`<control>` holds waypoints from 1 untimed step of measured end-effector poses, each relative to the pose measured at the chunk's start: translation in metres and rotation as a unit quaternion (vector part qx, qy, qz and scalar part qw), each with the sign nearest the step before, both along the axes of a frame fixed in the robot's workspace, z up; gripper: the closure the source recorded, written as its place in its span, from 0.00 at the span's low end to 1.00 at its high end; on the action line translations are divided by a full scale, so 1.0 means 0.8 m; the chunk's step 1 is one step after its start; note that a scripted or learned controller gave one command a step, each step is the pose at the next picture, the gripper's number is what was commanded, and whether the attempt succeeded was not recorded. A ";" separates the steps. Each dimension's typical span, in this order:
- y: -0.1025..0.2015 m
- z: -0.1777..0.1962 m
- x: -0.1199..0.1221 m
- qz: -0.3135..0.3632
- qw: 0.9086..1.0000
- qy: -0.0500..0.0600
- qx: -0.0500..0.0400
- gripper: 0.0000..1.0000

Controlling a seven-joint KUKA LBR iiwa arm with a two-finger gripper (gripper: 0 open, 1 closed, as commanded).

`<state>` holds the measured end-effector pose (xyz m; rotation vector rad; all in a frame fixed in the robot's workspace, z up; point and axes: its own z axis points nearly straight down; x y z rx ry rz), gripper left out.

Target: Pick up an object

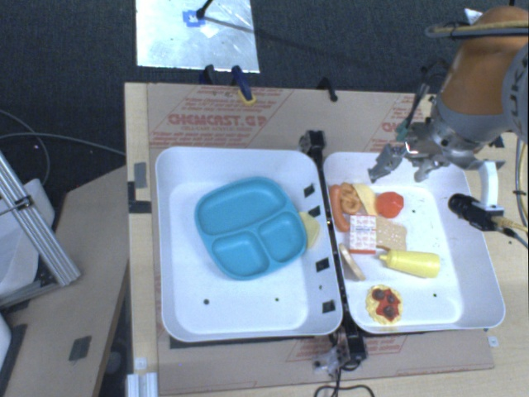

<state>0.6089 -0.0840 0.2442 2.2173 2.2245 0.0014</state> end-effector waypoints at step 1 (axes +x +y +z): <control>-0.041 -0.182 -0.001 0.000 1.000 0.001 0.000 0.00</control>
